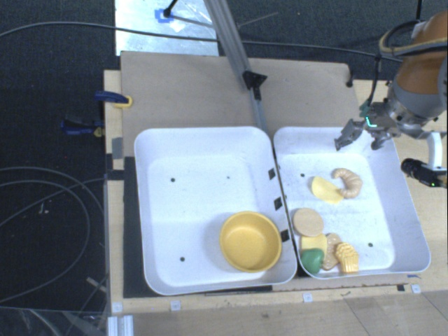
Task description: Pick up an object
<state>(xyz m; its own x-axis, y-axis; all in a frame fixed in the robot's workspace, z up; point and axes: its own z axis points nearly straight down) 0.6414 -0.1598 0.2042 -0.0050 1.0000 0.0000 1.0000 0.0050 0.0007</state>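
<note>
While the grey arm with its orange band (422, 68) reaches in at the upper right of the frame, its tool (364, 137) hangs over the upper right corner of the right white shallow bin (402, 208), fingers spread apart and gripping nothing. Below it in that bin lie a pale yellow wedge-shaped piece (326, 189) touching a tan curled pastry-like toy (348, 181); a round beige disc (308, 222), a green rounded piece (312, 260) and a yellow ridged toy (346, 257) cluster near the lower edge. A yellow plastic bowl (250, 241) sits in the left white bin (168, 187) on the brown surface (182, 89).
</note>
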